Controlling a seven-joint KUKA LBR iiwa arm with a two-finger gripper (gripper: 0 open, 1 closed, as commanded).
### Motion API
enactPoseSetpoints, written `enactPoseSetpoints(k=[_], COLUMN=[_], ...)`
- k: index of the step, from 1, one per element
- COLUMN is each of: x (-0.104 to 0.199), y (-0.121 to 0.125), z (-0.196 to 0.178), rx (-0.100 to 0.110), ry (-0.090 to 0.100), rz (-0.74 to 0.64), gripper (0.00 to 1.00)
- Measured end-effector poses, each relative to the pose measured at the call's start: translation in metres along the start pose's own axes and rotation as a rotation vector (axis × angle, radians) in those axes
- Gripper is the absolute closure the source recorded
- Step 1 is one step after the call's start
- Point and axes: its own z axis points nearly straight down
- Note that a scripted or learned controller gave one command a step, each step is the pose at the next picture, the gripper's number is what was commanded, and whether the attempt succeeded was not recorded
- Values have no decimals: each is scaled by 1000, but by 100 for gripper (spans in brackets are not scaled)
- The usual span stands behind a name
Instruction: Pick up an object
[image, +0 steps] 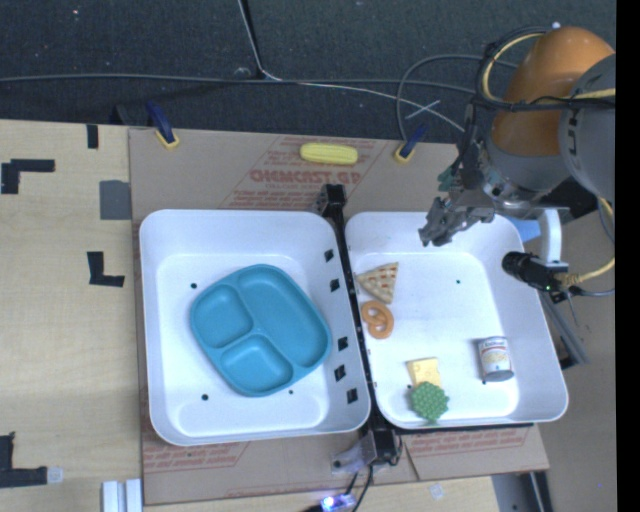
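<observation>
We judge the pick barely begun: our end effector (438, 236) hangs over the right bin's (545, 405) far edge, its grip state impossible to tell, while the pizza slice (380, 281), pretzel (378, 320), can (493, 359), cheese wedge (424, 371) and broccoli (429, 401) lie ungrasped in the bin.

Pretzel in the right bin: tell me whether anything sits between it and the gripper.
Nothing visible blocks it. The gripper is over the right bin's far end, and the pretzel lies nearer the divider. The cracker wedge lies just beside the pretzel on its far side, close to that line but flat on the floor.
</observation>
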Motion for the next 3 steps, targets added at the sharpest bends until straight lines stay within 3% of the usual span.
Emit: enactPoseSetpoints(k=[2,3], x=[103,157], y=[0,4], z=[21,11], rx=[1,-2], ry=[0,0], rz=[-1,-2], gripper=[100,100])
